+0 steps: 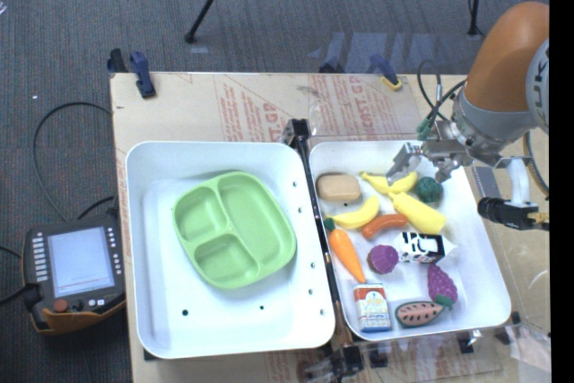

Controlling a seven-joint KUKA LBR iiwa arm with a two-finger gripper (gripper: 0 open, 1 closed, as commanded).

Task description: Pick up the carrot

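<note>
Camera view has the carrot (346,254) lying near the left wall of the right bin (489,269), just beside a purple cabbage (383,258) and below a banana (359,213). Farther up, the gripper (421,159) hovers with fingers spread, gripping nothing.

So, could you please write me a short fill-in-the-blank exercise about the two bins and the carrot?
1. The green tray lies in the ____ bin.
2. The carrot lies in the right bin, near its ____ wall.
3. The tray has ____ compartments.
4. The gripper hangs over the ____ bin.

Missing words: left; left; three; right
</note>
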